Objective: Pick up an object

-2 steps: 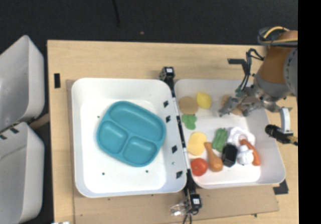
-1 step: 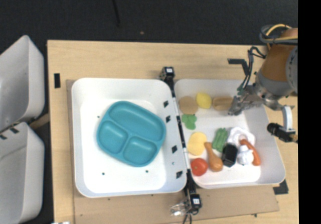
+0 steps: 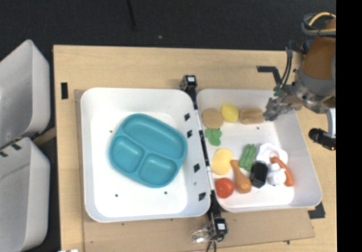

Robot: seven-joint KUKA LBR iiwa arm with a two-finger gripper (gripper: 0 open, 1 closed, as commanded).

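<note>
The tan bread piece (image 3: pixel 251 115) lies seemingly just left of the jaws (image 3: pixel 273 111).

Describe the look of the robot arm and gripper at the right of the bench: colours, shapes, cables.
The arm is a rounded grey body with a broad orange band above the wrist and a pale ring at its top. Thin dark cables run down its left side, and a black bracket sticks out beside it. The gripper is a small grey metal piece, too small and blurred to make out its fingers.
</note>
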